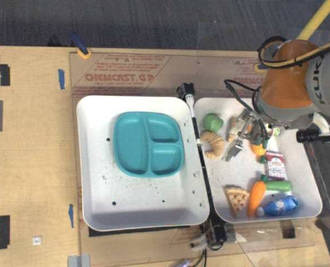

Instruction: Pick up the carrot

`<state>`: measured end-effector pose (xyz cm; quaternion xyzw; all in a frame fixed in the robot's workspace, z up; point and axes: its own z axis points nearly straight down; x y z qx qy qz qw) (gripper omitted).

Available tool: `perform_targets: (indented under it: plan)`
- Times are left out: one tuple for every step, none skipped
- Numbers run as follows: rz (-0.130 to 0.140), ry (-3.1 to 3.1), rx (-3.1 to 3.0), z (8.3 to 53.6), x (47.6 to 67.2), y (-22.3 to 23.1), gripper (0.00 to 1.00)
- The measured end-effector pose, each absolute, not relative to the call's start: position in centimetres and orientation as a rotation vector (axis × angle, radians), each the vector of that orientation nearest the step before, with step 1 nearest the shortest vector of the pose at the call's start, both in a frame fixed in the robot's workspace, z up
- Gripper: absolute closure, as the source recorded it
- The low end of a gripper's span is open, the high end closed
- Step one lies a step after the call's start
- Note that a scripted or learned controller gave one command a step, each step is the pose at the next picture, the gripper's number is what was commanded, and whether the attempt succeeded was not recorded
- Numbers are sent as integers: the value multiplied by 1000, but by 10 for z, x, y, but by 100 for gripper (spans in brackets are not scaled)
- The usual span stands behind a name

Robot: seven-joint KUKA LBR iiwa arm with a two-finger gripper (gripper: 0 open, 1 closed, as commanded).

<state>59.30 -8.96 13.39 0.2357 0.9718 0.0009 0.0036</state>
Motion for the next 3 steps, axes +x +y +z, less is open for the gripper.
perform_targets:
  plan:
    - [8, 2970, 996, 90, 577, -125, 0]
    - [0, 3021, 821, 90, 508, -174, 0]
    - [13, 2863, 1259, 90, 587, -102, 0]
